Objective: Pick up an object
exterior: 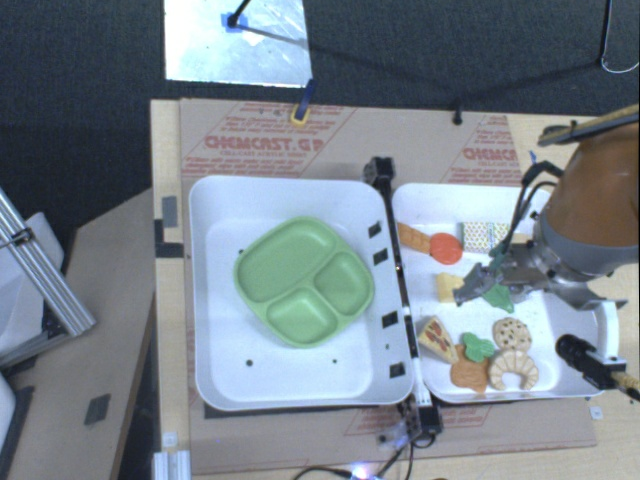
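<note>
The arm (590,208) reaches in from the right over the right bin (430,200), its jaws (484,288) low among the toy food; whether they are open or shut cannot be told. A dark green leafy piece (497,295) lies right at the tips, beside a yellow cheese cube (449,287). Nearby sit an orange carrot (432,243), a pizza slice (437,338), a cookie (511,333) and a croissant (514,370). The left bin (215,368) holds a green divided plate (304,281), on the table (260,138)
</note>
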You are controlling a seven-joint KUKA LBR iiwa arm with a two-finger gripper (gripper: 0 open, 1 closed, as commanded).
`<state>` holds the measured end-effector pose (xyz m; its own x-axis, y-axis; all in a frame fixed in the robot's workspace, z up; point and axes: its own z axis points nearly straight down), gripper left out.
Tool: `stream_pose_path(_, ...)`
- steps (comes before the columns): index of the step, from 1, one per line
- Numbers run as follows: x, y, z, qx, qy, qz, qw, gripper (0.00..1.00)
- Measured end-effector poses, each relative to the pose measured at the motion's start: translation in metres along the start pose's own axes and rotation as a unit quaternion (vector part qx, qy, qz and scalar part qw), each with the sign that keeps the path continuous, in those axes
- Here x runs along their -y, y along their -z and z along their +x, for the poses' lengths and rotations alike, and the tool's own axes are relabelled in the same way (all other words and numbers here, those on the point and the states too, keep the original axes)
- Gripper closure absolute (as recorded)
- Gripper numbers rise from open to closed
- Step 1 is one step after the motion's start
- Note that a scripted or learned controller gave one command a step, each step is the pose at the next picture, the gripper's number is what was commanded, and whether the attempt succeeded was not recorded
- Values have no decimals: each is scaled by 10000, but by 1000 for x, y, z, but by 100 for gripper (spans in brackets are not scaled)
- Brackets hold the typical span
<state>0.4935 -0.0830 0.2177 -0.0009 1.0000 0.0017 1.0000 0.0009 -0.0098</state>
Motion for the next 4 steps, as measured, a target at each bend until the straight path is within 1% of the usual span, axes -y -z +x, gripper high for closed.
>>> stream_pose_path(1,-2,5,0,6,11,-53,10000,0)
stream_pose_path(2,0,-58,-2,4,1,-25,10000,0)
stream_pose_path(3,2,-100,-4,3,-1,-30,10000,0)
stream_pose_path(4,1,-134,-4,5,1,-50,10000,0)
